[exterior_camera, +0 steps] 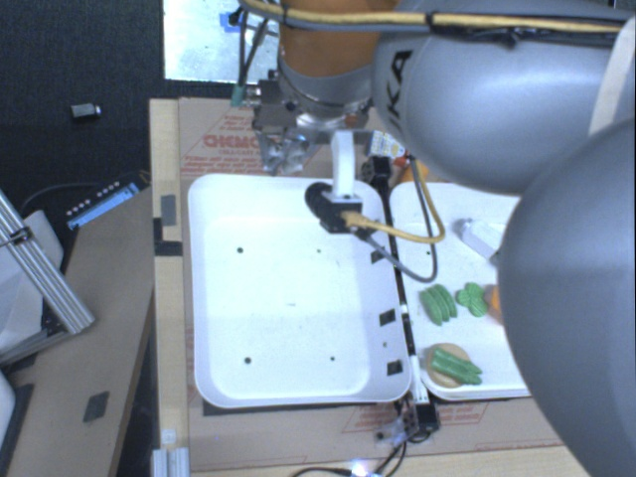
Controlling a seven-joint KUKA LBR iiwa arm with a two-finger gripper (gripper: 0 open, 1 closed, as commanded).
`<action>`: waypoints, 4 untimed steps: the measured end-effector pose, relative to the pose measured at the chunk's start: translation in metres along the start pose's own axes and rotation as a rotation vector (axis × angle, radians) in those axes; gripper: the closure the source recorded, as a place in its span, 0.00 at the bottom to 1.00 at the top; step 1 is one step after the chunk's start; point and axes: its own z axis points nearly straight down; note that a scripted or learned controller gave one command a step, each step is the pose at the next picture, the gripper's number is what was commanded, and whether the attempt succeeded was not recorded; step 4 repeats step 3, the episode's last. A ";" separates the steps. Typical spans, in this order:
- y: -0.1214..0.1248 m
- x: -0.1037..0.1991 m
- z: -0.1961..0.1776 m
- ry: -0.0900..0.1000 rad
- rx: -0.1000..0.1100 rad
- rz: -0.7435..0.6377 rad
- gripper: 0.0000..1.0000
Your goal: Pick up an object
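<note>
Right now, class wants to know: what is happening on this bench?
A grey robot arm with an orange band reaches in over the far edge of the left shallow white bin. Its gripper hangs above that rim with nothing seen between its fingers. Green toy vegetables lie in the right white bin; no object is lifted yet.

A robotics lab: KUKA arm point(497, 87) over 2 bins point(288, 296).

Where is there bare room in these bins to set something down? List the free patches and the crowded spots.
Free: the left bin, its whole floor bare between its rims; only the gripper hangs at its far edge. Crowded: the right bin, with green toys, another green piece and the arm overhead.
</note>
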 end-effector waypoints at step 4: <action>-0.072 0.007 0.023 0.003 0.005 -0.012 1.00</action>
